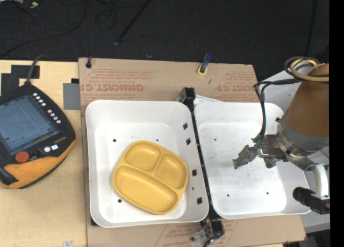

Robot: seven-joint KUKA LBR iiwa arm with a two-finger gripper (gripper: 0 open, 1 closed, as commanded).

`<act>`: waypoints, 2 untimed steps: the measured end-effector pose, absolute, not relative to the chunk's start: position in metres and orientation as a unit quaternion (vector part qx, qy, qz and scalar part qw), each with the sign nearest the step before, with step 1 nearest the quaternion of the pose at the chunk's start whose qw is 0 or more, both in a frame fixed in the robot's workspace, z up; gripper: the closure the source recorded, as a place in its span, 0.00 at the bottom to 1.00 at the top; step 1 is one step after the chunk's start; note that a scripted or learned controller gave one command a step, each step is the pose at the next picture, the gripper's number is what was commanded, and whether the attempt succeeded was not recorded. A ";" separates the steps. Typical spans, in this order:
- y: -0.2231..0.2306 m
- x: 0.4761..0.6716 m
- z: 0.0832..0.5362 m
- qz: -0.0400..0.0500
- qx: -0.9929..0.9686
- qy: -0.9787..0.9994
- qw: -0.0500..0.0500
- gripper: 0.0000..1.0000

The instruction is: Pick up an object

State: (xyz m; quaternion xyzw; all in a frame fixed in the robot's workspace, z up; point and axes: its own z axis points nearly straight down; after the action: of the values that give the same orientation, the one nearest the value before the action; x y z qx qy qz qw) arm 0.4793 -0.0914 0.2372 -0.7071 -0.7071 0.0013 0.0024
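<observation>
The gripper (243,157) hangs low over the right bin (226,205), its dark fingers pointing left toward the middle of that bin's floor. Nothing sits between those fingers, and from this slant I cannot tell whether they are spread or pressed together. Behind it the arm (309,111) comes in from the right, grey at the wrist with the broad orange band above, and a black cable (262,111) loops up and over beside it.

The floor of the right bin under the gripper shows a scatter of small dark specks.

Across the black divider (194,149) that joins the two bins, there's the object: a yellow plate (150,176) with three compartments, lying flat in the left bin (102,128), toward its near right part, well apart from the gripper.

Both bins rest on a sheet of brown cardboard (134,82) with red print. A blue and yellow clip (204,64) sits at the cardboard's far edge. Off to the left, on the wooden bench (37,213), lies the orange and grey control tablet (29,133), its screen lit.
</observation>
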 end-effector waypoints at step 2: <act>-0.035 0.503 0.346 -0.004 -0.705 -0.710 -0.003 1.00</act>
State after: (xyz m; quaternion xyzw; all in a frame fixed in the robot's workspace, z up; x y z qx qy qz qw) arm 0.5029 -0.0352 0.3464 -0.7045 -0.7097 -0.0037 -0.0026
